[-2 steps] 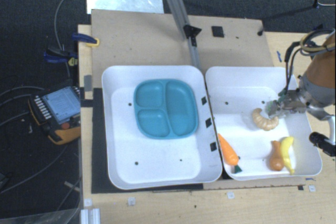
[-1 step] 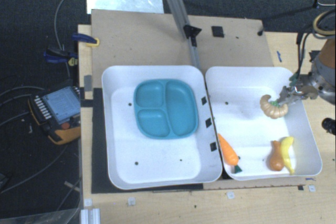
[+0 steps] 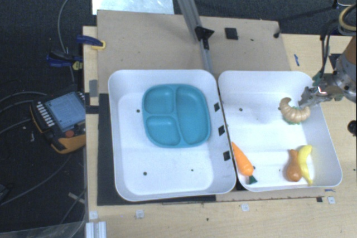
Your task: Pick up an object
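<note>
Reaching in low, jaws' state unclear, tips touching one croissant [image 3: 294,112]; beyond: one carrot [image 3: 242,160], one banana [image 3: 305,161], one blue divided plate [image 3: 177,115].

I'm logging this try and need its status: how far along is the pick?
Done: the gripper has reached the right bin, right beside the beige curved toy. In hand: closing in on that toy; a grasp can't be confirmed. Left: the lift. The toy, carrot and banana lie in the bin.
</note>
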Tool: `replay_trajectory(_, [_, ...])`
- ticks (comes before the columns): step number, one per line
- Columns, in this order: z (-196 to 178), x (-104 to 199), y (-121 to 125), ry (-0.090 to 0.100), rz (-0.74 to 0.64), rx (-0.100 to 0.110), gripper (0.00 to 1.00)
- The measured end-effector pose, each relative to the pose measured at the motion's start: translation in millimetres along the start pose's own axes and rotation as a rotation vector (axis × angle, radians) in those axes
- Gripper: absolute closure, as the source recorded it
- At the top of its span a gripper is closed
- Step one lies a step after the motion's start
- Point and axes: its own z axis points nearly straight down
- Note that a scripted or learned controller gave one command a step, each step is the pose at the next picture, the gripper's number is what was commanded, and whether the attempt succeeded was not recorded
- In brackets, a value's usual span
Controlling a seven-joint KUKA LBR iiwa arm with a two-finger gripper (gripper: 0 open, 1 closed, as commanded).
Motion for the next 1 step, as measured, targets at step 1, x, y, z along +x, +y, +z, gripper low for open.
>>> replay_trajectory(1, [-9.5, 56.4, 18.9, 0.002, -0.004, 0.001, 1.0])
